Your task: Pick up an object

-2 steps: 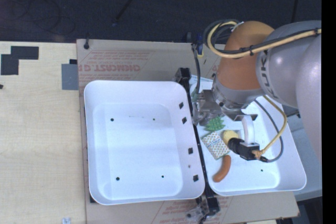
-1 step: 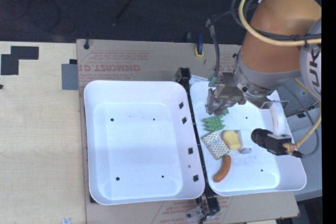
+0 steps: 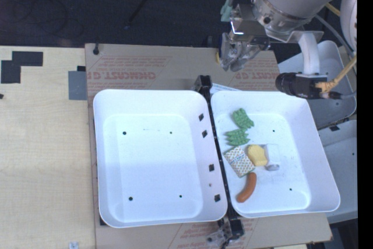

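Plywood-looking bench top (image 3: 41,143) takes up the far left, with a few dark grey patches stuck on it, and then a brown cardboard sheet (image 3: 151,67) with red printing sits under both bins. The left bin (image 3: 108,154) is next, shallow and white, just some small dark holes in its floor. A black clip strip (image 3: 208,143) runs down the seam where it meets the right bin (image 3: 315,172), and that's where all the stuff is, bunched in the left half of it. Two green knobbly pieces (image 3: 240,126) sit one above the other near the seam, the lower one touching the top corner of a little checkered packet (image 3: 239,161). Just right of the packet is a yellow chunk (image 3: 257,154), touching it, and a small clear-greyish thing (image 3: 272,166) I can't make out sits beside that. Below the packet lies an orange sausage-shaped piece (image 3: 247,188), tilted, apart from the rest. As for me, my gripper (image 3: 235,58) hangs well above the bins' far edge, over the cardboard behind the right bin, nowhere near the pile. Honestly can't tell whether my jaws are spread or closed from this angle, it's a dark blur, and I can't see anything in them.
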